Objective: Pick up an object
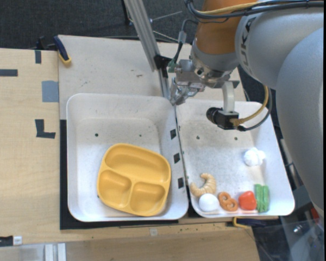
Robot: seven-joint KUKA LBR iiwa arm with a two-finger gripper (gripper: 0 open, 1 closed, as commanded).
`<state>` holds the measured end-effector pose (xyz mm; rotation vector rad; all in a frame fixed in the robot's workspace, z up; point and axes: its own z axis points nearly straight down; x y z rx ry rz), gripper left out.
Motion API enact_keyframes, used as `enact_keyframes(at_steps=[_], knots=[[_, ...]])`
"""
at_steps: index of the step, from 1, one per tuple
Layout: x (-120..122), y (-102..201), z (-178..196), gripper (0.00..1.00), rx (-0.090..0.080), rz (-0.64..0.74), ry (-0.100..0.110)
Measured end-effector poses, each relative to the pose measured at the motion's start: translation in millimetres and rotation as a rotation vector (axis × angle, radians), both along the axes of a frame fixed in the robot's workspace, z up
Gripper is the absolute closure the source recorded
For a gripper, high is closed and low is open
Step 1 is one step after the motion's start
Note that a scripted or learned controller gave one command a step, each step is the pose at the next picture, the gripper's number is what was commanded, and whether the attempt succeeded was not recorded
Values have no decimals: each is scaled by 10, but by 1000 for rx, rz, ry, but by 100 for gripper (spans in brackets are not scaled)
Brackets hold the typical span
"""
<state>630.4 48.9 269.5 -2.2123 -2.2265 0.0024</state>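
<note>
Gripper: the grey two-finger gripper hangs below the orange-banded wrist, over the far end of the ridge where the two shallow white plastic bins meet; I cannot tell its state, since the tips are small, dark and blurred, and nothing shows between them.

Nearest to the gripper: bare floor of the right white bin, just below and to its right.

Candidate objects: all lie well away from the gripper, at the near end of the right bin: a tan curved croissant-shaped toy, a white egg-shaped ball, a small orange pretzel-like ring, a red rounded plastic piece, a green ribbed vegetable-shaped piece and a white fluffy-looking lump.

Other bin: a yellow three-compartment plastic tray lies near the front of the left white bin, diagonally away from the gripper.

Handling, judged: the toys look light, stiff and smooth; the egg would likely slip or roll from a pinch. The croissant's narrow middle or the green piece's long sides seem the surest hold. The tray is broad, so take its rim.

Crowding: the egg, ring and red piece sit close together, so fingers may nudge neighbours.

Writing: large letters on the arm casing, cut off and unreadable; no brand or label on the objects.
</note>
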Motion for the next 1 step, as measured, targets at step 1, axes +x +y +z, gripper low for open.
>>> enact_keyframes(at_steps=[1], knots=[[-99, 482, -301, 100, -1, -1, 2]])
